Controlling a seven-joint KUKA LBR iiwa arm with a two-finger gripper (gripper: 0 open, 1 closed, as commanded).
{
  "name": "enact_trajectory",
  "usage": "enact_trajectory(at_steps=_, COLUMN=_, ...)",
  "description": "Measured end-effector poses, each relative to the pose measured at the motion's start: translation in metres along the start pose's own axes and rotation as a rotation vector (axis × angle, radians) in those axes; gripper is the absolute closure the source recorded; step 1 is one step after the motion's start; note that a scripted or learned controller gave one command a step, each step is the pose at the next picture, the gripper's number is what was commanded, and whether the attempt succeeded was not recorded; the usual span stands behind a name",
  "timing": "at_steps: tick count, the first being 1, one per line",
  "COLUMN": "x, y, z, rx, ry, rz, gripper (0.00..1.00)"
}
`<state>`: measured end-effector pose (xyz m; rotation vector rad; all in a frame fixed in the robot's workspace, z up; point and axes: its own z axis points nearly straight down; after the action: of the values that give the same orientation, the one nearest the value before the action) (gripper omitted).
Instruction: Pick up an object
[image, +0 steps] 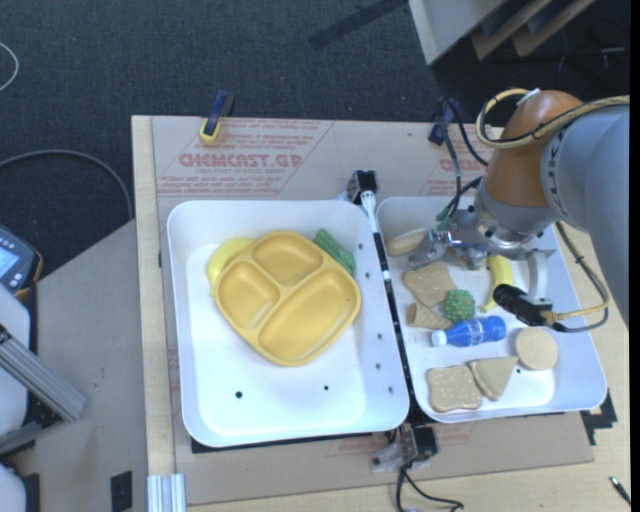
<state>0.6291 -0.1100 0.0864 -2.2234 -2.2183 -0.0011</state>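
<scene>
Two shallow white bins sit side by side on the table (250, 160), which is covered w/ printed cardboard. The left bin (190, 330) holds a yellow divided tray (288, 310), three compartments, lying toward the bin's far-centre part; a yellow rounded piece (222, 257) pokes out under the tray's far-left edge and a green leafy item (336, 250) lies at its far-right edge, near the wall between the bins.

The right bin (585, 385) carries the loose food toys. Near its centre: a green broccoli floret (459, 303), touching a tan bread-like slice (430, 283) on its far-left side. Just beside the broccoli, toward the near edge, lies a small blue bottle (472, 331) w/ white cap, on its side. A round beige cookie-like disc (537, 349) sits toward the right edge. At the near edge: a square toast slice (453, 389) and a wedge-shaped slice (494, 375), touching. A yellow banana-like piece (501, 271) lies under the arm; a tan piece (407, 242) sits at the far-left corner.

The hand (452, 246) hangs over the far part of the right bin, above the bread slice; arm (560, 150) comes in from the right edge. Cannot tell whether the hand is released or clenched, and nothing visibly between its parts.
</scene>
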Motion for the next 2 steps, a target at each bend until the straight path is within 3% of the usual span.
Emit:
enact_trajectory(at_steps=1, x=0.000, y=0.000, z=0.001, rx=0.000, ry=-0.001, rz=-0.001, gripper=0.00)
enact_trajectory(at_steps=2, x=0.000, y=0.001, z=-0.010, rx=-0.002, ry=-0.001, rz=-0.001, gripper=1.00)
